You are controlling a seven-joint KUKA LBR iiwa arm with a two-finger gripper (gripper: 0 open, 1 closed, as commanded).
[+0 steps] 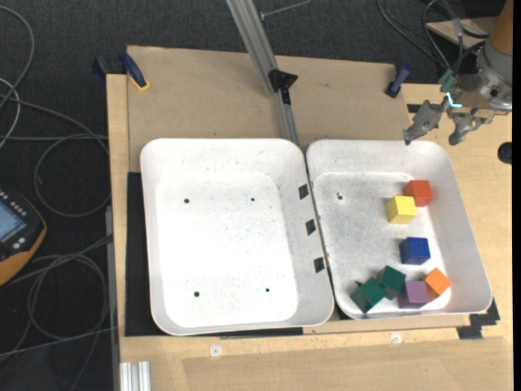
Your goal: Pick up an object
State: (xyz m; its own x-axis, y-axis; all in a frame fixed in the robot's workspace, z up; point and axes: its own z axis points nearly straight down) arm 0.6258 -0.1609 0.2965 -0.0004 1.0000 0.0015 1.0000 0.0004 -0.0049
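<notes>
The gripper [440, 129] has its two fingers spread, nothing between them, poised above the far rim of the right bin [466, 243]; the approach is the step in hand, no object chosen by contact yet; nearest lie the red-orange cube [420, 191] and the yellow cube [400, 208], touching each other; farther off sit the blue cube [414, 249], an orange block [437, 281], a purple block [416, 292] and two green blocks [380, 287]; next, I judge, the arm must travel inward, descend and straddle one cube cleanly.

Even overhead light, soft faint shadows, slightly grainy but sharp.
</notes>
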